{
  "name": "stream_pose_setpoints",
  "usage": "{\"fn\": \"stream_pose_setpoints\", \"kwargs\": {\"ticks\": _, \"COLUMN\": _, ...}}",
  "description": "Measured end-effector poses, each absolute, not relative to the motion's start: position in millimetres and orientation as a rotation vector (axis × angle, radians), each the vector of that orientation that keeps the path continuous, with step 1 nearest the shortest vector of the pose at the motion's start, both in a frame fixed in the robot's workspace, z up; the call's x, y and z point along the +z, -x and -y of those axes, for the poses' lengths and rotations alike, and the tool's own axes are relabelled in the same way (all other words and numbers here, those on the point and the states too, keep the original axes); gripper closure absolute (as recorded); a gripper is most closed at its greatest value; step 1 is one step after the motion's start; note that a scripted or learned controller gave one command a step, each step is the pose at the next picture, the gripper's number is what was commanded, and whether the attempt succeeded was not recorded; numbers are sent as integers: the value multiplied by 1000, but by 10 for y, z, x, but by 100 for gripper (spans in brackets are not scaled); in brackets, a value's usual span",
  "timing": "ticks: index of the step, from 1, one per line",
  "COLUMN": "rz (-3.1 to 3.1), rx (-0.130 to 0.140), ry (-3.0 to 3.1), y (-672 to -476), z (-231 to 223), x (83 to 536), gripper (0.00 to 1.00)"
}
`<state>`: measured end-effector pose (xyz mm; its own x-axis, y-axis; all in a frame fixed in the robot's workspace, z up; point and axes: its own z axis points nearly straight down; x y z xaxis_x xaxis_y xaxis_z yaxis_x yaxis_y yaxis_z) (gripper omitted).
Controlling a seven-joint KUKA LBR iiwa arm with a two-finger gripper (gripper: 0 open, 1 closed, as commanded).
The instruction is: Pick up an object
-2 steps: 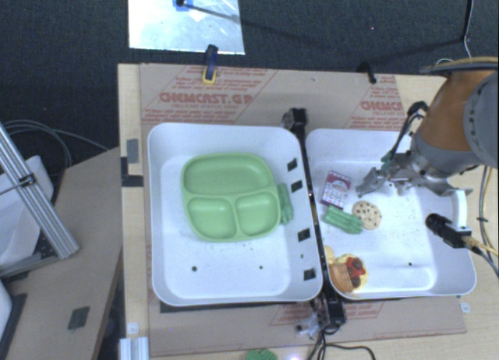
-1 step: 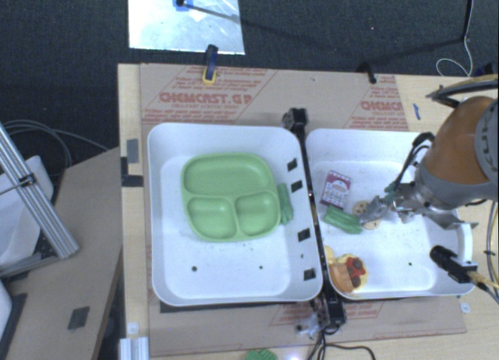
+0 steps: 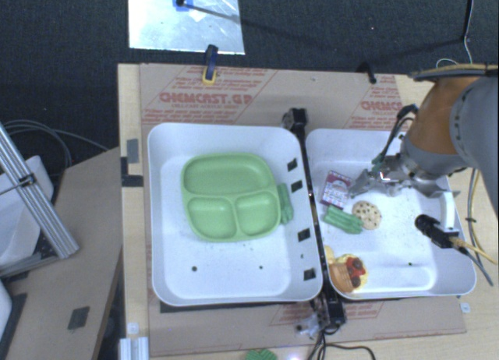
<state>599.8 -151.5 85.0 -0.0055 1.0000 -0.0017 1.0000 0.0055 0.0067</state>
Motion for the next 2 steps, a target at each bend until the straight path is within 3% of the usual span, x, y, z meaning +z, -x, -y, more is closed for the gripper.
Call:
{"fn": "stream_pose_setpoints", "kwargs": {"ticks": 1, "rz": -2224, "rx": -2, "ry": -2224, "y": -5276, "z": 1494, "x": 840, "gripper": 0}}
{"fn": "stream_pose_setpoints", "kwargs": {"ticks": 2, "rz": -2225, "rx": 3, "ry": -2214, "y": -5563, "z": 1359, "x": 846, "gripper": 0}}
